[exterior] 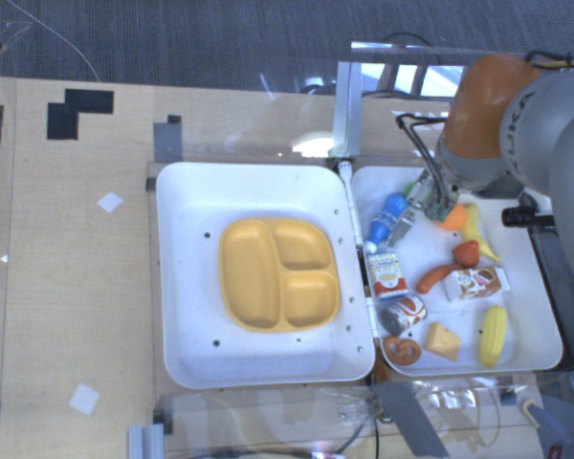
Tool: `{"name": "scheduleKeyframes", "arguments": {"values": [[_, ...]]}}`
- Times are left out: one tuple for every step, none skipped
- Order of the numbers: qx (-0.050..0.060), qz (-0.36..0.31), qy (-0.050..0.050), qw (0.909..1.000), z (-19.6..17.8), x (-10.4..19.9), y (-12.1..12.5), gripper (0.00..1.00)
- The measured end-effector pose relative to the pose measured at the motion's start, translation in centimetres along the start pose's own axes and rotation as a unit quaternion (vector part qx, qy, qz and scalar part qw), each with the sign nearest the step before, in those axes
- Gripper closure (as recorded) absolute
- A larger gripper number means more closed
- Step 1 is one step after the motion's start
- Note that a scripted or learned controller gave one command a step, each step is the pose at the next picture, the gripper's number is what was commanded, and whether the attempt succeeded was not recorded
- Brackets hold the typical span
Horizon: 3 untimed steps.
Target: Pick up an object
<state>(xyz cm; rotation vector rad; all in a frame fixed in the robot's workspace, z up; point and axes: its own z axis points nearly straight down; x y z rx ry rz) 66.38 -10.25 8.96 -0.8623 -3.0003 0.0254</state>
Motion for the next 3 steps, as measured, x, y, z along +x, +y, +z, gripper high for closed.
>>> {"name": "scheduleKeyframes", "arguments": {"values": [[0.0,0.0,0.0,1.0,0.0,0.01,0.02,0.0],[0.0,0.0,0.0,1.0,0.0,0.01,0.03,0.0],[0.0,0.0,0.0,1.0,0.0,0.01,0.04,0.0]]}}
